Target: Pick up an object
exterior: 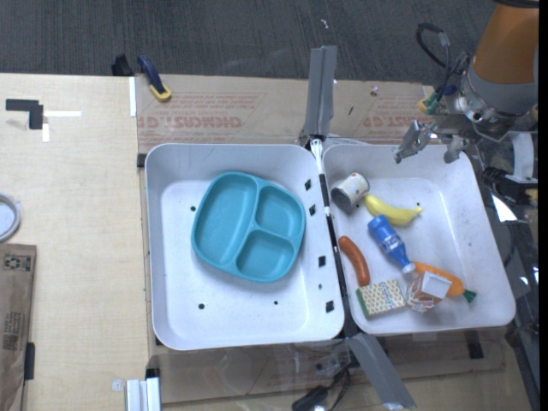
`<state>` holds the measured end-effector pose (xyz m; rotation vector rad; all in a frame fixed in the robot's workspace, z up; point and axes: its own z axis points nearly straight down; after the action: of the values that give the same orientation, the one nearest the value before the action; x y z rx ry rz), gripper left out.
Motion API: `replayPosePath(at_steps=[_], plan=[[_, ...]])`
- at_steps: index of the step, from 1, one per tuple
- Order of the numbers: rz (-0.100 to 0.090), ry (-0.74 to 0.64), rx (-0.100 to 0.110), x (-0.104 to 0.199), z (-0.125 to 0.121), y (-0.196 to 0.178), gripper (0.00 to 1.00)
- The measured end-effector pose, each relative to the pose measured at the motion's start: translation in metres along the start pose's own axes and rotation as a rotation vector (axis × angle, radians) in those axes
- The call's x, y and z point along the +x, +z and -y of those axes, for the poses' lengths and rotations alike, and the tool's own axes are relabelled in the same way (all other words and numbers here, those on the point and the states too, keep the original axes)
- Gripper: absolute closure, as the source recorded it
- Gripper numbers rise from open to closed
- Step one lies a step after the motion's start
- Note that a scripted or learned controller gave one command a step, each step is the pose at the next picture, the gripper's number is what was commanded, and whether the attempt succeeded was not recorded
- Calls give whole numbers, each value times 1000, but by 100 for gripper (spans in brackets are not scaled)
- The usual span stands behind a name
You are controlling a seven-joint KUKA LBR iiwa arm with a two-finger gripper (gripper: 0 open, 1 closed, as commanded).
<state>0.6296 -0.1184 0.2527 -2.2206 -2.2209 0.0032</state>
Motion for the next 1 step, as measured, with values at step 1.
replayPosePath(at_steps=[1], plan=[[-1, 350, 2, -45, 56, 156, 0]])
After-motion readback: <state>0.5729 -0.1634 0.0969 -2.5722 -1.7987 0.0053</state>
